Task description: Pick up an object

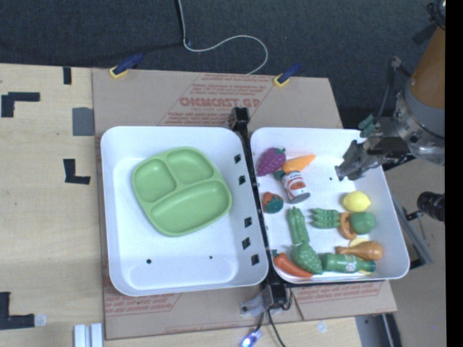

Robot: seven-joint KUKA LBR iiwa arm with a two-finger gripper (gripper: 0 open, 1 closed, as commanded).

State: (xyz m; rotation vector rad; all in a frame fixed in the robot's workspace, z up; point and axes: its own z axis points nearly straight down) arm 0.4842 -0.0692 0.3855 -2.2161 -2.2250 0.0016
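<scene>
From the camera above the table, I am at the approach step: my fingers (347, 168) hang over the upper right part of the right bin (329, 137), with nothing between them, and I cannot tell from here whether they are spread or closed. No toy is lifted yet.

The things I could take all lie in that right bin. Nearest to me is the lemon (357, 201), a smooth yellow rounded lump just below my tips, touching a green ball (363, 222) ringed by an orange piece. Further left stands a small can (295, 186) with a red label, a purple bunch of grapes (270, 160) with a knobbly surface, and a carrot (300, 162) beside it. Along the lower wall lie a green bottle (347, 264) and other glossy plastic vegetables, crowded together.

I judge the next move calls for a descent onto the lemon, centred well, since its round slick skin could squirt out sideways.

The left bin (116, 215) holds a pale green divided plate (181, 190), matte and shallow, well apart from me.
</scene>
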